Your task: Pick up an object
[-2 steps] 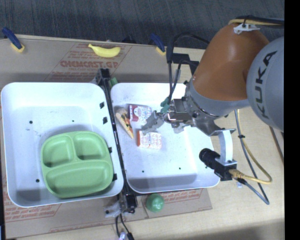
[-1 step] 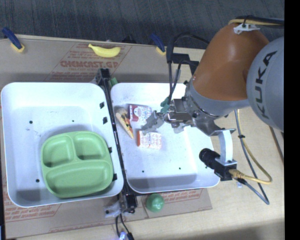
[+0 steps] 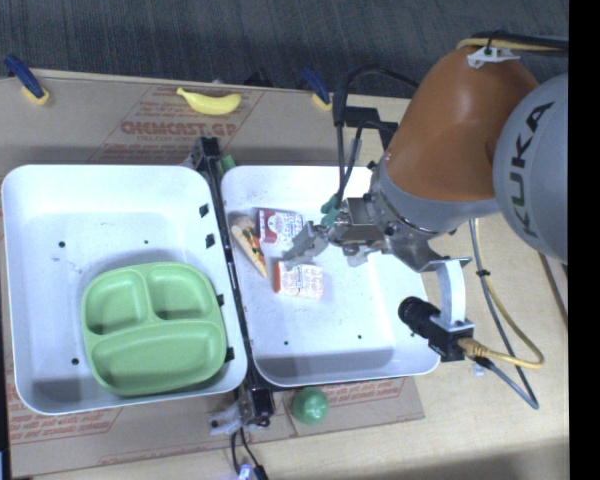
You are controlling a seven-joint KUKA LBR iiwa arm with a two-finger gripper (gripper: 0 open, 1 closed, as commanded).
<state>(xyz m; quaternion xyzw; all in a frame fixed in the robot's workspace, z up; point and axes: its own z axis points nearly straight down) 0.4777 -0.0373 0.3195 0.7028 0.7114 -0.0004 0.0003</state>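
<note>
White right bin (image 3: 380, 363) holds a small orange-and-white carton (image 3: 299, 280) lying flat near its middle, long axis roughly left-right, slightly tilted. Gripper (image 3: 306, 241) hangs just above the carton's upper edge, fingers spread, nothing between them. Red-and-white packet (image 3: 277, 225) lies just above-left, a yellow-orange stick (image 3: 248, 247) beside it, slanting. Green divided plate (image 3: 155, 326) sits in the left bin (image 3: 40, 218). Green ball (image 3: 309, 405) and yellow banana (image 3: 209, 99) lie outside the bins.

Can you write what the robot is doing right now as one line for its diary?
gripper over right bin | above cartons | nothing seen held | green tray in left bin
</note>
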